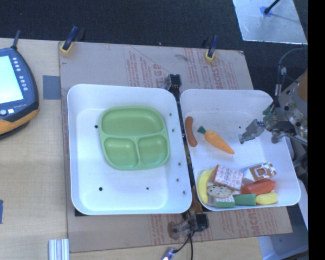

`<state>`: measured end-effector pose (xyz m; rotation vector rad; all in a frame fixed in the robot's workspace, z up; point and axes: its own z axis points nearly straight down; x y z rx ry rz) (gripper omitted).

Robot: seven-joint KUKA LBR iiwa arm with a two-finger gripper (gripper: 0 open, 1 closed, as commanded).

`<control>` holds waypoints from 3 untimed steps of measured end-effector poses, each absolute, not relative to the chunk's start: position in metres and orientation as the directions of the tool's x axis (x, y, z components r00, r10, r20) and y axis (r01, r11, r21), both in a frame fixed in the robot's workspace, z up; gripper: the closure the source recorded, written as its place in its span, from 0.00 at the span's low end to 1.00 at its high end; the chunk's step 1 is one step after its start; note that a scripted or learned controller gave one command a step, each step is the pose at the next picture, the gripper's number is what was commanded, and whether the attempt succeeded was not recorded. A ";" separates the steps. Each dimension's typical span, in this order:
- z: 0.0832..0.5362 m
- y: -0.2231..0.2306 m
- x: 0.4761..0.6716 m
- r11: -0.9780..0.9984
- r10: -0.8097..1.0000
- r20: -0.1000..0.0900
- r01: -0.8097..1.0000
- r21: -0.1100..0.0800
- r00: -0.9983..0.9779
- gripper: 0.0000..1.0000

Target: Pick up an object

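Where the worktop (27,172) carries two white bins, you see the left bin (86,188) holding a green divided plate (134,137). The right bin (227,99) holds a sausage (190,131), a carrot (217,141) and toy foods heaped at its near edge (238,186). The gripper (258,129) hangs over its right side, grasping nothing; finger state cannot be told.

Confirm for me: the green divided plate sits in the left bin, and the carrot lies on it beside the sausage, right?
Not quite. The carrot lies in the right bin beside the sausage, not on the green divided plate, which does sit in the left bin, as the camera view shows.
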<state>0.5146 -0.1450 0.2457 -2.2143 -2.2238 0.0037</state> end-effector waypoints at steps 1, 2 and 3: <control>0.191 -0.113 0.560 0.007 1.000 0.000 1.000 -0.007 -0.007 0.00; 0.092 -0.119 0.569 0.006 1.000 -0.001 1.000 -0.006 -0.006 0.00; 0.103 -0.120 0.569 0.009 1.000 -0.002 1.000 -0.008 -0.009 1.00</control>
